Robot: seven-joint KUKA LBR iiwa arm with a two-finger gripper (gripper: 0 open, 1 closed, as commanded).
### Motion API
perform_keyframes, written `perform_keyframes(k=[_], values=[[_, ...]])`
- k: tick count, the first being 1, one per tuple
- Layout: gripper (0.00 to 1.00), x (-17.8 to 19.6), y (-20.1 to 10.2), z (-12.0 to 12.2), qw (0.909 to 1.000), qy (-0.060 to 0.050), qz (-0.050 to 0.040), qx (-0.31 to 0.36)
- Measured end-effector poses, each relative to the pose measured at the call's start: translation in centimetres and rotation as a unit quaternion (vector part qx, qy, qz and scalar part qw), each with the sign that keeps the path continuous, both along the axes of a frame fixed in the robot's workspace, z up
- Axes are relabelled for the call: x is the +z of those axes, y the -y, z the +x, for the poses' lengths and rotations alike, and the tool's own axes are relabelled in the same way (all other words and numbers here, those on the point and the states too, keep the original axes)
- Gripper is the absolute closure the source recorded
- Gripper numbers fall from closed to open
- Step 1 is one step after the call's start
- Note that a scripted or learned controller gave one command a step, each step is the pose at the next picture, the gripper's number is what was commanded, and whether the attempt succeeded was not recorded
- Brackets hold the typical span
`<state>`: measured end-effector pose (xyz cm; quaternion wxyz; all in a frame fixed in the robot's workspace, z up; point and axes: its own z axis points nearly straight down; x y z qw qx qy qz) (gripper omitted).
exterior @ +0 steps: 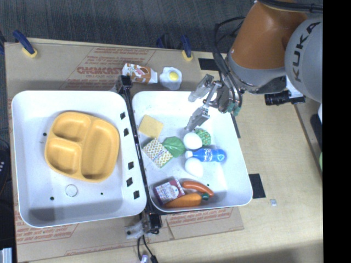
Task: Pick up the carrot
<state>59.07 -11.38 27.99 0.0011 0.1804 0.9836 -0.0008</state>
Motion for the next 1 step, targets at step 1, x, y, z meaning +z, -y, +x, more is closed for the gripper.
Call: perform_keyframes(k=[1], values=[[0.0, -7.91, -7.19, 2.94, 0.9968, -0.002, 0.0009, 0.08]])
